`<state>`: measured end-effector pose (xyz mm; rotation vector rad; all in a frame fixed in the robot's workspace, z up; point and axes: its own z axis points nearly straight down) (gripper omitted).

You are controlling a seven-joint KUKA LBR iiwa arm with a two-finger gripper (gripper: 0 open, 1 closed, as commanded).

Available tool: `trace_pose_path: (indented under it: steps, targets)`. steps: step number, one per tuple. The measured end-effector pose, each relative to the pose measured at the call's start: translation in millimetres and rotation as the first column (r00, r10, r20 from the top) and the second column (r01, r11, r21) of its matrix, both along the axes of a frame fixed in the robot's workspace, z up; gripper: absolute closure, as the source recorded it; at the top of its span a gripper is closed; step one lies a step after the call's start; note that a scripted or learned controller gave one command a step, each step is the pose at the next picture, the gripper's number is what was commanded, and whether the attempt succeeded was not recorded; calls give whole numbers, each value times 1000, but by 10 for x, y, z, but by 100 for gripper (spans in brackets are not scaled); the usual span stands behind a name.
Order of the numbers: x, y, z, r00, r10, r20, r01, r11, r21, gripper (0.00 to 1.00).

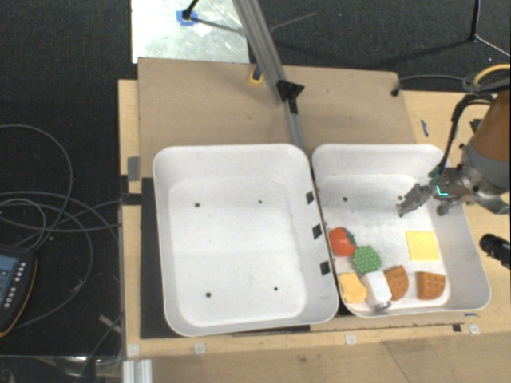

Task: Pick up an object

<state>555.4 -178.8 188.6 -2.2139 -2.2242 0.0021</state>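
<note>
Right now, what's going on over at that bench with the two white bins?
A robot arm reaches in over the right bin, its gripper above the bin's bare upper part and holding nothing. The fingers look spread. The objects lie grouped at the bin's near end: a red piece, a green one, a yellow square, and some orange and white items nearby. Nothing has been picked up yet.

White bins (239, 162), red tomato (342, 242), green knobbly piece (367, 258), yellow square (422, 246)
</note>
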Motion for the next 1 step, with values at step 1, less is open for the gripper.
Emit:
trace_pose_path:
  steps: [1]
  targets:
    - [10,-1,25,1000,-1,4,1,1000,-1,0]
